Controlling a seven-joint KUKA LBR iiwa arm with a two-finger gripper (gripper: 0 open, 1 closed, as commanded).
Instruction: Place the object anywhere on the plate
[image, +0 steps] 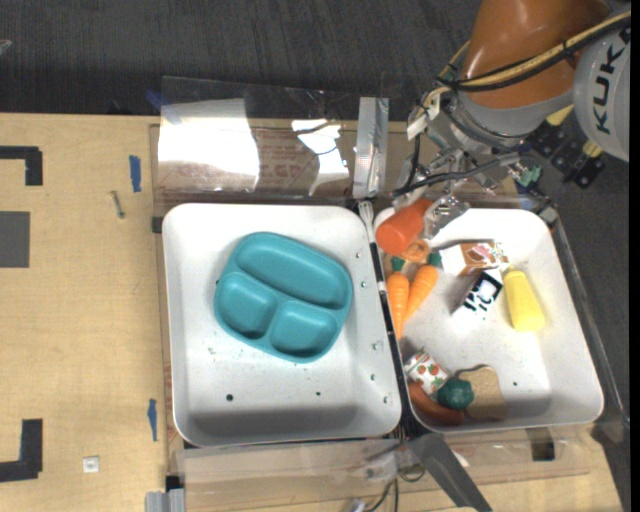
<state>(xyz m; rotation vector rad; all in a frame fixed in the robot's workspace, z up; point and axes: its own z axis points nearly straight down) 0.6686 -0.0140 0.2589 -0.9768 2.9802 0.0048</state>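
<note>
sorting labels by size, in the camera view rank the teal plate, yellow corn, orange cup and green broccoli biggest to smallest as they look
1. teal plate, by far the largest
2. orange cup and yellow corn look about alike, and the cup is partly hidden by the arm, so no ranking between them
3. green broccoli, smallest

plate (284, 294): teal | bins (190, 330): white | carrots (412, 290): orange | corn (523, 299): yellow | cup (402, 229): orange
</note>
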